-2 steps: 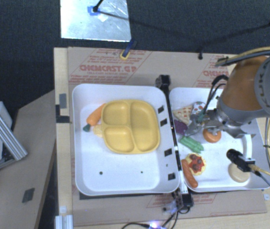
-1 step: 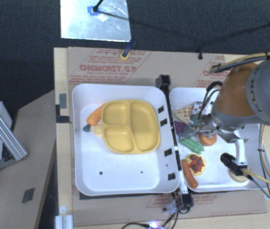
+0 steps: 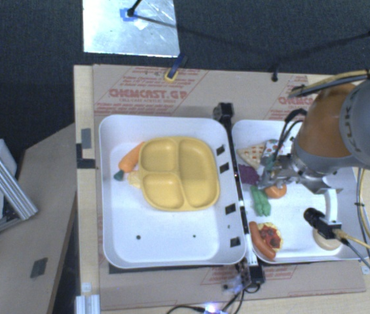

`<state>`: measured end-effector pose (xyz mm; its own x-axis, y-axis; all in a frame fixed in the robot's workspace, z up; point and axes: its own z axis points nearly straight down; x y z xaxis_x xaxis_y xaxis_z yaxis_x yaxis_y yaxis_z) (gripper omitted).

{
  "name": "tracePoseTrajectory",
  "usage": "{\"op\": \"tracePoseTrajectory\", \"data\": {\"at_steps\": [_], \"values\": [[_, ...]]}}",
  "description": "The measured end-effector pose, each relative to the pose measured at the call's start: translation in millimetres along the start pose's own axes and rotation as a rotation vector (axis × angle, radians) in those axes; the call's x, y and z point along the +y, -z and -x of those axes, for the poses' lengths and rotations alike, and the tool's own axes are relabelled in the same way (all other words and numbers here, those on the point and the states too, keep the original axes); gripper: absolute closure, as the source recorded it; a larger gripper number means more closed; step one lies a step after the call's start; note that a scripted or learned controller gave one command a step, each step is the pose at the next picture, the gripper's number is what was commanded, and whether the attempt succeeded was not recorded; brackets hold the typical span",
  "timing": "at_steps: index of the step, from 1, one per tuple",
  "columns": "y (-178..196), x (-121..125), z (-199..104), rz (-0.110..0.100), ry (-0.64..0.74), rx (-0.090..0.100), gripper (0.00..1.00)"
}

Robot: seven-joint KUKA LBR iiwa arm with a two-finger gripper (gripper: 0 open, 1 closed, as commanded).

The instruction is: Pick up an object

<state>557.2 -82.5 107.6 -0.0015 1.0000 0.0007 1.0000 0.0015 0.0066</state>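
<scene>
My gripper (image 3: pixel 276 174) hangs low in the right bin (image 3: pixel 297 222), near its left-middle part. Directly under and just in front of it lies a small orange-red toy food piece (image 3: pixel 276 191), partly hidden by the gripper. A pizza slice (image 3: pixel 253 154) lies behind it to the left, with a purple piece (image 3: pixel 249 173) next to the bin's left wall. A green vegetable (image 3: pixel 261 202) sits just left of the orange piece. I see nothing lifted off the bin floor.
A red and orange hot-dog-like toy (image 3: pixel 266 237) lies at the right bin's front left, a tan round piece (image 3: pixel 329 241) at its front right. The left bin (image 3: pixel 165 250) holds a yellow divided plate (image 3: pixel 175 173) and a carrot (image 3: pixel 129 157).
</scene>
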Motion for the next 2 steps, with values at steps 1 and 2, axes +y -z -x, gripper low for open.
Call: {"op": "tracePoseTrajectory", "data": {"at_steps": [1,2], "values": [[58.1,10.4,3.7,-0.001,0.002,-0.002,1.0],[111.4,12.0,3.7,-0.001,0.003,-0.001,1.0]]}}
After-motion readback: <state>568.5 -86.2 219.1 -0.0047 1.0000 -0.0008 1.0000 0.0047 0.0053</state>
